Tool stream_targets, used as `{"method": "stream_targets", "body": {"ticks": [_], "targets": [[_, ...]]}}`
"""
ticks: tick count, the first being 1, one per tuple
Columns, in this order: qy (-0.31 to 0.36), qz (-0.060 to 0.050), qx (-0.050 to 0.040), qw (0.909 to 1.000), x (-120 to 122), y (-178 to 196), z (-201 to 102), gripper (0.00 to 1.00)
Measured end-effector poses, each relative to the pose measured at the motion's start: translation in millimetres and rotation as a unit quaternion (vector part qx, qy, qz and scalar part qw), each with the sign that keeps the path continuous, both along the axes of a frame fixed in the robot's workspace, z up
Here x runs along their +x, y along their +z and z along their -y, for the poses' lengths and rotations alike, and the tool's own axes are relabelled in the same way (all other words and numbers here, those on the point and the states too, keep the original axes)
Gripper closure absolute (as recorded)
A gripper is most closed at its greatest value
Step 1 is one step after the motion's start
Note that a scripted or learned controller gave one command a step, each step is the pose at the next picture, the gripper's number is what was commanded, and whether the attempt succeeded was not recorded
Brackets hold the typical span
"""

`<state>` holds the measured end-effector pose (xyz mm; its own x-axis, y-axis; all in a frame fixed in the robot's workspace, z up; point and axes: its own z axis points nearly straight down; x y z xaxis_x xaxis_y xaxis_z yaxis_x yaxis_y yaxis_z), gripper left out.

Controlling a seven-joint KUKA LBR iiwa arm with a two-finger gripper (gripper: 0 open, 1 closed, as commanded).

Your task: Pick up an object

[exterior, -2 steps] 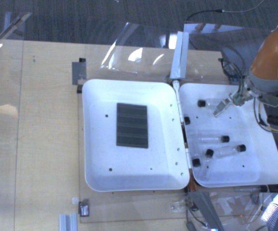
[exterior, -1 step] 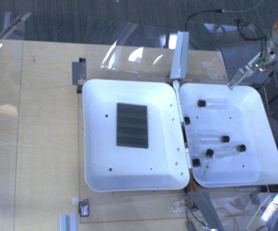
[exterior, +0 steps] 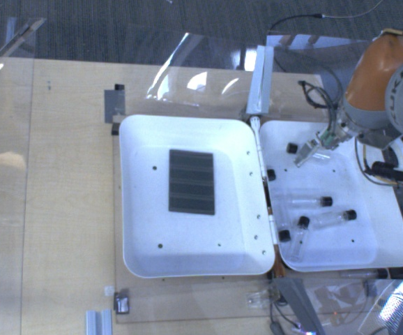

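Note:
Several clear vials with black caps lie in the right bin (exterior: 390,246): one (exterior: 312,202) near the middle, one (exterior: 332,218) just below it, and another (exterior: 301,230) pointing toward the front wall. A black cap (exterior: 292,147) sits at the bin's back left. My gripper (exterior: 312,150) hangs over the back of this bin, right beside that cap, tilted toward the lower left. Something pale and clear shows at its tip, too blurred to name. A dark grey ridged block (exterior: 192,181) lies flat in the middle of the left bin (exterior: 139,243).
Small black pieces (exterior: 271,175) (exterior: 284,235) lie along the right bin's left wall. A metal divider post (exterior: 260,89) stands behind the gap between the bins. Cables (exterior: 383,169) hang by the arm on the right. A clear plastic sheet (exterior: 187,75) stands behind the left bin.

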<state>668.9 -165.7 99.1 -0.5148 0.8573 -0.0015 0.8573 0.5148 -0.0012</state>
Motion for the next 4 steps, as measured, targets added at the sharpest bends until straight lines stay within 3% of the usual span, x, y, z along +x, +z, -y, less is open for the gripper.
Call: {"method": "stream_targets", "body": {"ticks": [1, 2, 3, 4], "targets": [[-0.004, 0.001, -0.0102, 0.9999, -2, -7, -23, 0.00], [0.002, 0.008, -0.0037, 1.0000, 3, 4, -34, 1.00], [-0.037, 0.007, 0.0003, 0.9993, 2, 154, -71, 1.00], [-0.042, 0.003, 0.0017, 0.9991, 1, 121, -164, 1.00]]}}
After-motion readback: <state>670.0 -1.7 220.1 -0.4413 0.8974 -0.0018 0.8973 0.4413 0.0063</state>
